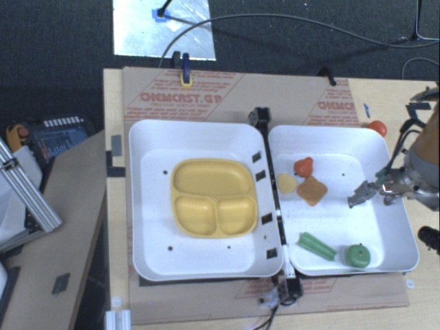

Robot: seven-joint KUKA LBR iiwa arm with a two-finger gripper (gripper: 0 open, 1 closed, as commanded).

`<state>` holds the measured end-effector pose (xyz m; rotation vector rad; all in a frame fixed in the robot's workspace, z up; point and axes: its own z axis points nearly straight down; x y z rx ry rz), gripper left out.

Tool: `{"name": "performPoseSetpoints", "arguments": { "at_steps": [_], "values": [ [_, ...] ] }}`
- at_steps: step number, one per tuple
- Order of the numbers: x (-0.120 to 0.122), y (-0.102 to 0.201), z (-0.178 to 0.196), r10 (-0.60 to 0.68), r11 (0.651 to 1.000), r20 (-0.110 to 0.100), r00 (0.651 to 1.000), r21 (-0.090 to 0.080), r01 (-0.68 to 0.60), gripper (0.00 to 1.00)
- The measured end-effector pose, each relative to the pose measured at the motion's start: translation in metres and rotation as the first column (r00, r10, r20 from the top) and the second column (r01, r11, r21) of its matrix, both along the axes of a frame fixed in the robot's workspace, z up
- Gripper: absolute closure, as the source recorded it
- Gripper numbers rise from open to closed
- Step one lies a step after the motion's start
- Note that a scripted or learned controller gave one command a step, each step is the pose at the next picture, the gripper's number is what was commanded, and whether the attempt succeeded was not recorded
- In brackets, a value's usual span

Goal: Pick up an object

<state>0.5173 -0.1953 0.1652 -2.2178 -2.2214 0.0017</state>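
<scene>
One green stick (317,245), long axis upper-left to lower-right.

Dark carpet floor (55,47) surrounds the wooden bench (227,88).

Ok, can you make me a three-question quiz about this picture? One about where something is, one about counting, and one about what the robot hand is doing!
1. Where is the yellow tray?
A. left bin
B. right bin
C. on the floor

2. How many green things lie in the right bin?
A. none
B. two
C. five

3. What is the gripper doing?
A. holding the tray
B. hanging above the right bin with nothing in it
C. squeezing the red piece

Answers: 1 A, the tray lies in the left bin. 2 B, a green stick and a green round piece. 3 B, nothing sits between its fingers; the red piece lies apart.
</scene>
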Motion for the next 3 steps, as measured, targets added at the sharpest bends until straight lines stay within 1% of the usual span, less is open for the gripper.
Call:
{"name": "performPoseSetpoints", "arguments": {
  "at_steps": [1,2,3],
  "values": [
    [0.008,0.008,-0.053,0.003,1.000,0.002,1.000,-0.001,-0.003,0.00],
    [0.008,0.008,-0.082,0.000,1.000,0.002,1.000,0.000,0.000,0.00],
    [0.009,0.008,-0.070,0.000,1.000,0.006,1.000,-0.002,0.000,1.00]
  ]
}}
